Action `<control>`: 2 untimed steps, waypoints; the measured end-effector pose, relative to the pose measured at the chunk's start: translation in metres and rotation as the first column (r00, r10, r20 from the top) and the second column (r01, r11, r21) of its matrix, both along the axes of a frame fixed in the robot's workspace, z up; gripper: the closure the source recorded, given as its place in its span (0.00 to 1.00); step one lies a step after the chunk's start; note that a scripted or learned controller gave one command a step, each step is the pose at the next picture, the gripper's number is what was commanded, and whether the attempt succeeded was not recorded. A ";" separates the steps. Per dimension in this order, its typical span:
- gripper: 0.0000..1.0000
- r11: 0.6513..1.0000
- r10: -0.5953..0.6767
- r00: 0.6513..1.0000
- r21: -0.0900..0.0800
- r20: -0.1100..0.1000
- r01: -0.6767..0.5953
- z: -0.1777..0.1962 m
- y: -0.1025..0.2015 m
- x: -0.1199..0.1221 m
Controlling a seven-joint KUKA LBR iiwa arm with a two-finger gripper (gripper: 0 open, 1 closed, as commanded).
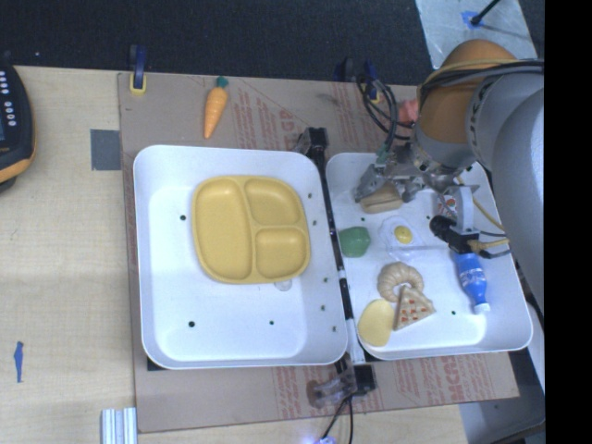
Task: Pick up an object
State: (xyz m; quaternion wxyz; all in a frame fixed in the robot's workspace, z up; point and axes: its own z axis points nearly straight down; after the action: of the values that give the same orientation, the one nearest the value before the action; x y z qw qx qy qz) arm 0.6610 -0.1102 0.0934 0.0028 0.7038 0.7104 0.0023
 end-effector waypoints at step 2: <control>0.00 1.000 -0.002 1.000 -0.002 -0.002 0.002 0.000 -0.006 -0.006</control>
State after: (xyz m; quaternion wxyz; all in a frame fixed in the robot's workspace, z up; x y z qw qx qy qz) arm 0.6547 -0.1159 0.0931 0.0028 0.7046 0.7096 0.0011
